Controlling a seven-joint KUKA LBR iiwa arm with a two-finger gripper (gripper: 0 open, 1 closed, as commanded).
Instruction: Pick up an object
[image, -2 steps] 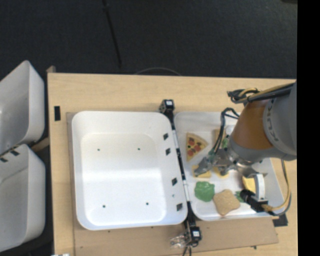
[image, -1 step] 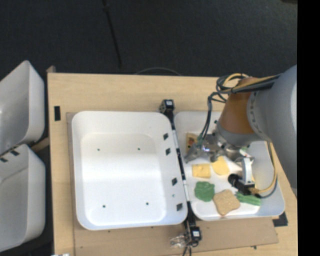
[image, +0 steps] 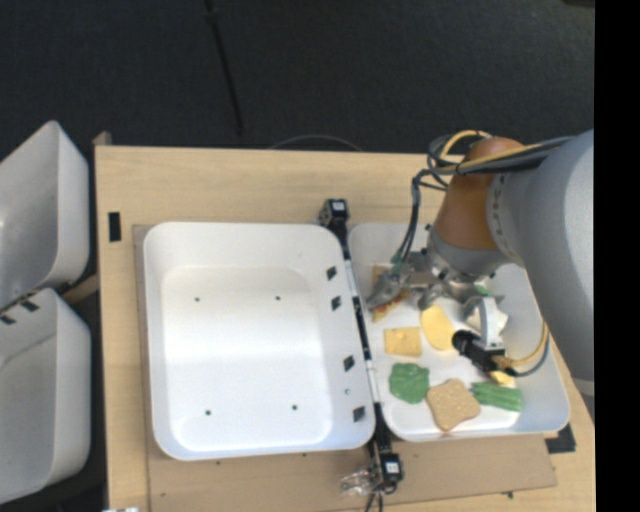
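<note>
Lying objects: a cluster of toy food pieces is seen on the floor of the right shallow white bin (image: 540, 410).
Yellow square slice: a flat yellow cheese-like square (image: 403, 342) is placed near the bin's middle, at about 6 o'clock from the gripper.
Yellow oval piece: a pale yellow rounded piece (image: 437, 327) is set just beside the square, at its 2 o'clock.
Green leaf-shaped piece: a green lettuce-like piece (image: 408, 382) is found at 6 o'clock from the square.
Tan bread-shaped slice: a tan toast-like slice (image: 453, 403) is laid at 4 o'clock from the green leaf piece, just beside it.
Long green piece: an elongated green piece (image: 498, 396) is seen at 3 o'clock from the slice.
Gripper: the two-finger gripper (image: 392, 290) is lowered into the right bin near its left wall; whether its fingers are spread or pressed together cannot be told, and nothing is seen between them.
Arm: the grey arm with the orange band (image: 470, 205) is extended in from 3 o'clock.
Left bin: the left shallow white bin (image: 160, 300) is seated at 9 o'clock from the right one, touching it.
Bench: a light wooden bench top (image: 240, 180) is seen under both bins.
</note>
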